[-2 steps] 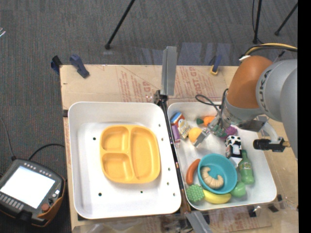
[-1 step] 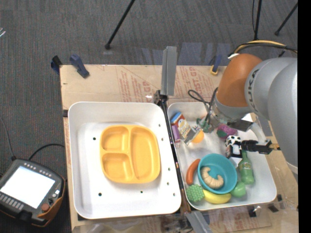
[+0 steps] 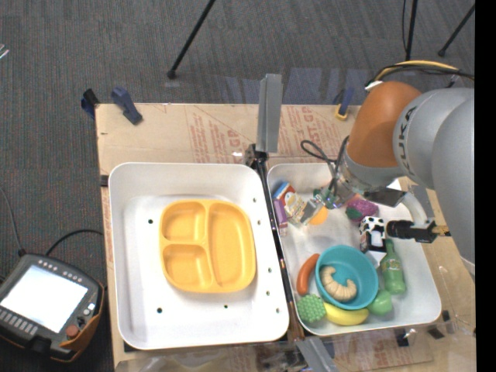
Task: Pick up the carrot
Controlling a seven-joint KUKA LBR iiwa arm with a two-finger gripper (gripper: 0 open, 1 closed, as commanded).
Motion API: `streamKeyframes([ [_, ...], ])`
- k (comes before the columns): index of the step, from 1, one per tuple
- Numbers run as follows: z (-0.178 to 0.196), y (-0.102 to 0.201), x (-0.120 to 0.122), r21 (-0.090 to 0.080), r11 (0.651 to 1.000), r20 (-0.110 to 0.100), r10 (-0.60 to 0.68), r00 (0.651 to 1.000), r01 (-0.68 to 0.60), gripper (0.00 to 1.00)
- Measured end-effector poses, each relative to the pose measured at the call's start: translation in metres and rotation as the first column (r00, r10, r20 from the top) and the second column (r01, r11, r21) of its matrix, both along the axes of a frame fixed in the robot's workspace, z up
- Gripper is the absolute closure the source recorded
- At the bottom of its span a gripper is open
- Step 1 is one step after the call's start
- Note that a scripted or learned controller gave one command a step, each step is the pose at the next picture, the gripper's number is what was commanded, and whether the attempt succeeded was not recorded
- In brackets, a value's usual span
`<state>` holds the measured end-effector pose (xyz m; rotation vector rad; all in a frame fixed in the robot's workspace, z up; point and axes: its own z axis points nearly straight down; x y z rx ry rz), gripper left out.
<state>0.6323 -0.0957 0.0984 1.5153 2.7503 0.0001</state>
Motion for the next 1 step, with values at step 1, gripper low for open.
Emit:
streamKeyframes([
  [1, 0.0919, 0.0428, 0.0134, -0.001, 0.961, 0.004, 0.277, 0.961, -0.277, 1.00],
])
